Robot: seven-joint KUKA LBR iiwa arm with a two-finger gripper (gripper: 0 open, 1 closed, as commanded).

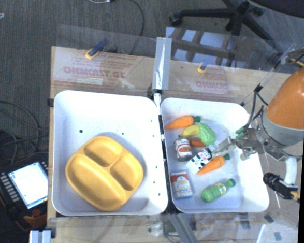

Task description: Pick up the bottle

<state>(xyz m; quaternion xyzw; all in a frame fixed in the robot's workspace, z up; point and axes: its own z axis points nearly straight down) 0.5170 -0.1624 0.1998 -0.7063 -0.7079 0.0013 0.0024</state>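
The bottle (217, 191) is small and green with a green cap. It lies on its side near the front right of the right bin (250, 200), with its cap pointing to the back right. My gripper (227, 145) hangs over the middle right of that bin, behind the bottle and well apart from it. It sits just above the leafy end of an orange carrot (212, 164). I see nothing held in it.
The right bin also holds a second carrot (180, 122), a yellow piece (191, 130), a green leafy piece (207, 133), a small can (183, 148), a black-and-white item (201, 158) and a red-labelled pack (181, 185). A yellow divided tray (105, 171) lies in the left bin (69, 112).
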